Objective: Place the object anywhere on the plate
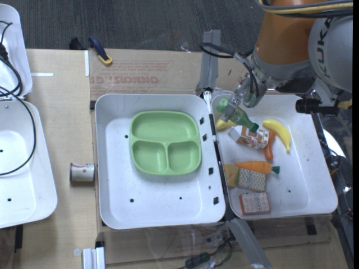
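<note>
1. Tool [247,97] sits at the upper left of the right bin [314,206]; whether it is spread or pressed together, I cannot tell.
2. Just below it, at about 7 o'clock, lies a green bottle [238,115], tilted, close to the tool tip; contact cannot be judged.
3. Around the bottle: a banana [280,132] at 3 o'clock, a snack packet [252,138] at 5 o'clock, a carrot [257,166] and a patterned block [252,179] farther toward 6 o'clock, and a pink box [255,203] lowest.
4. The green plate [165,142] with three compartments lies in the left bin [112,200], at 9 o'clock from the bottle.
5. The bins' adjoining rims stand between bottle and plate.
6. A small can [82,172] rests on the tabletop [61,94] left of the left bin.
</note>
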{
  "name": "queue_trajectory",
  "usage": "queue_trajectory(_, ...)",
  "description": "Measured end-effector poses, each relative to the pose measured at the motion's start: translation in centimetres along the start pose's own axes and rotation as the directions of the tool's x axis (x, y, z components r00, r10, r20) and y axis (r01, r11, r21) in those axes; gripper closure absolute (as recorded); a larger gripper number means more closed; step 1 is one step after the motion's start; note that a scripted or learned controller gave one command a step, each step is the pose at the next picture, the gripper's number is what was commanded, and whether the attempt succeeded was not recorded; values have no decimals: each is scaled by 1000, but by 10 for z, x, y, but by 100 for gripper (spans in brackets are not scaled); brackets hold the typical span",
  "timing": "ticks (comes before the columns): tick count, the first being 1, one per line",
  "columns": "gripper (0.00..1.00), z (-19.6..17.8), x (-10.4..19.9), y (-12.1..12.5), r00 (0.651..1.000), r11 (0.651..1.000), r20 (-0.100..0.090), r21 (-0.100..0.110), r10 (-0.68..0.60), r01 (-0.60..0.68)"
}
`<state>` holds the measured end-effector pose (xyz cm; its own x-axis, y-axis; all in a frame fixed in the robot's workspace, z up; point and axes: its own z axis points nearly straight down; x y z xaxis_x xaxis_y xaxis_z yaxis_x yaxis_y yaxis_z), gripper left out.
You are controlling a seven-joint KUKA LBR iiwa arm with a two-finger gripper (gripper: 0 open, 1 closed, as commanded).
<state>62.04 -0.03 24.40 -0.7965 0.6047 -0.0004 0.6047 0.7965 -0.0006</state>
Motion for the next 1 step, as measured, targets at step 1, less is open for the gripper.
queue_trajectory(1,100,53,42,55,984,984,0,0,-176,176)
